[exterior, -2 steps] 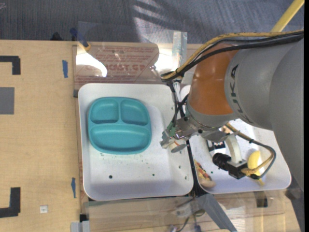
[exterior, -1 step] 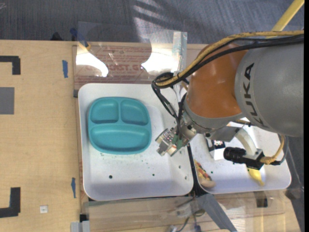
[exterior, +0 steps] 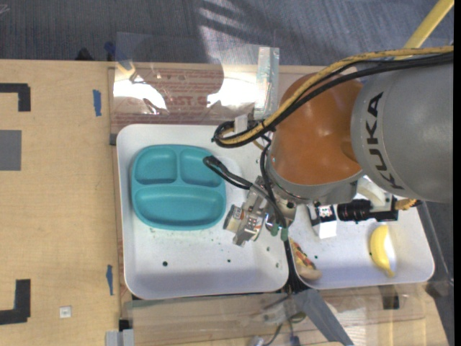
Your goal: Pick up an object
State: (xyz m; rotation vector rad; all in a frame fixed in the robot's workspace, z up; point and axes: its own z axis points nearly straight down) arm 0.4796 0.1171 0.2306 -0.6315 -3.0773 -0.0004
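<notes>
The arm [exterior: 403, 132] bears the brand "KUKA" in black letters down its grey casing. Faint reddish print on the cardboard sheet [exterior: 173, 96] behind the bins is too blurred to read.

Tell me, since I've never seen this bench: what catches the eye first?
The big grey and orange arm looms over the middle, its gripper low over the left bin beside a teal divided plate. A yellow banana lies in the right bin.
</notes>
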